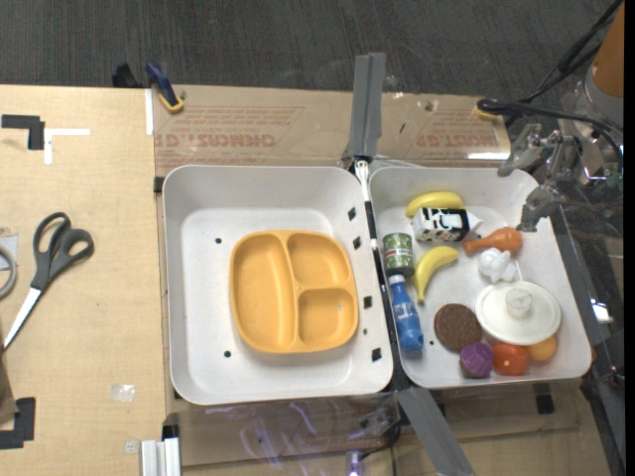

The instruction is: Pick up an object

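The right bin [566,266] holds several small things: two yellow bananas [435,203] [434,269], a black and white carton [442,225], a green can [398,252], a blue bottle [405,317], an orange carrot-like toy [498,240], a white crumpled piece [496,264], a white lidded bowl [518,309], a brown cookie [456,325], a purple piece [476,359] and a red tomato [510,359]. My gripper [524,192] hangs over the bin's far right corner, just above the carrot toy, open with nothing between its fingers.
The left bin [189,266] carries a yellow divided plate [295,291]. Scissors [45,261] lie on the wooden bench at the left. A grey divider bar [365,107] runs back from between the bins. Cables [556,77] trail at the far right.
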Tool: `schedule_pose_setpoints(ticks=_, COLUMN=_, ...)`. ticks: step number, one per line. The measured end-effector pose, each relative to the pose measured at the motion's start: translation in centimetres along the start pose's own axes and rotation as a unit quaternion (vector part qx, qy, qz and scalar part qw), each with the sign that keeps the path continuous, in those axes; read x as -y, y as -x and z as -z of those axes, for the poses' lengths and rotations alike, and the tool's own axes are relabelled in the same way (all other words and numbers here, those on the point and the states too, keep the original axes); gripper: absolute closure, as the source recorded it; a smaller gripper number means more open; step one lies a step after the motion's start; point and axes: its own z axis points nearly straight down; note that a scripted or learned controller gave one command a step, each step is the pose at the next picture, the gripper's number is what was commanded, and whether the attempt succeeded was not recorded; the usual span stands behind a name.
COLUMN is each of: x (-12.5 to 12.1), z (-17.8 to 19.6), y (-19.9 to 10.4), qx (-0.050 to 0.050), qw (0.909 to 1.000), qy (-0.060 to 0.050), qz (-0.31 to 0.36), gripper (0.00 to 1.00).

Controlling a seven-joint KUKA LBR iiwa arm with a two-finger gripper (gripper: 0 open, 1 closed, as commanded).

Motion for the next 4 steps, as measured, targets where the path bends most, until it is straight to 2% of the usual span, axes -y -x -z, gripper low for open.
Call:
schedule_pose_setpoints(ticks=1, x=-1.7, z=-15.9, y=0.9, qx=0.013, qw=0.9999, qy=-0.003, qz=0.006, gripper=0.00)
schedule_pose_setpoints(ticks=2, x=-4.7, z=-16.6, y=-1.4, qx=0.025, qw=0.9979, qy=-0.004, qz=-0.060, gripper=0.00)
schedule_pose_setpoints(ticks=3, x=-5.3, z=-16.8, y=-1.4, qx=0.023, qw=0.9921, qy=-0.003, qz=-0.123, gripper=0.00)
schedule_pose_setpoints(ticks=4, x=-6.3, z=-16.9, y=-1.3, qx=0.019, qw=0.9771, qy=-0.001, qz=-0.212, gripper=0.00)
